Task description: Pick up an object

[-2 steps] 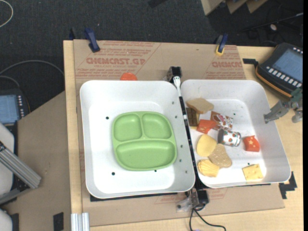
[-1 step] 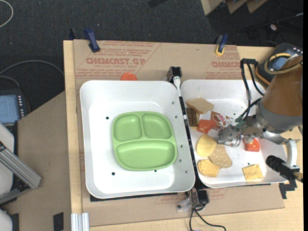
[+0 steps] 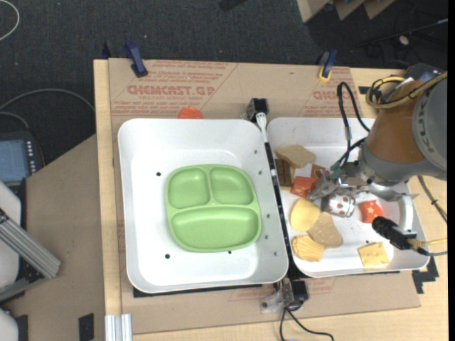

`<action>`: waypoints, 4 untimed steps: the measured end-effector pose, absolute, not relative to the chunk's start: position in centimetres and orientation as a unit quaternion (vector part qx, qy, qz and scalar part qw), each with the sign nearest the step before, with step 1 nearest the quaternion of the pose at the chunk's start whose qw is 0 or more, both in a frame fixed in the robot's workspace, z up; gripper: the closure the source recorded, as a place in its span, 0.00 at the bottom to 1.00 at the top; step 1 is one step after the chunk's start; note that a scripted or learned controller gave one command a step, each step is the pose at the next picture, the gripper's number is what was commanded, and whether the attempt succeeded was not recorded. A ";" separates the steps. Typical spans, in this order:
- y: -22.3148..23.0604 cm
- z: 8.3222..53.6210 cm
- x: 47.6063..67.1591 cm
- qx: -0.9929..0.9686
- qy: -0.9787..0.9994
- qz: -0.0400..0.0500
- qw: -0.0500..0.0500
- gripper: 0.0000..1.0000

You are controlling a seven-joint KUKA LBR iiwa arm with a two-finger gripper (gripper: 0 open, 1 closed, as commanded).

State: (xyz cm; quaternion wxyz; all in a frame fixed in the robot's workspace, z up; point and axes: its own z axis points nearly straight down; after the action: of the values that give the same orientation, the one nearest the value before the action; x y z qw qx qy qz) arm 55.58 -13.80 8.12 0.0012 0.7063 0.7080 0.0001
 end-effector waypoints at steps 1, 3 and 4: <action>-13.9 9.5 55.5 0.708 0.707 0.001 0.002 1.00; -15.4 8.4 52.5 0.708 0.706 -0.001 -0.002 0.00; -15.3 9.6 52.7 0.707 0.707 0.001 0.001 1.00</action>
State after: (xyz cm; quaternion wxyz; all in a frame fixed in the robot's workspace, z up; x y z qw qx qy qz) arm 52.73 -15.32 9.59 0.0013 0.7074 0.7068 0.0009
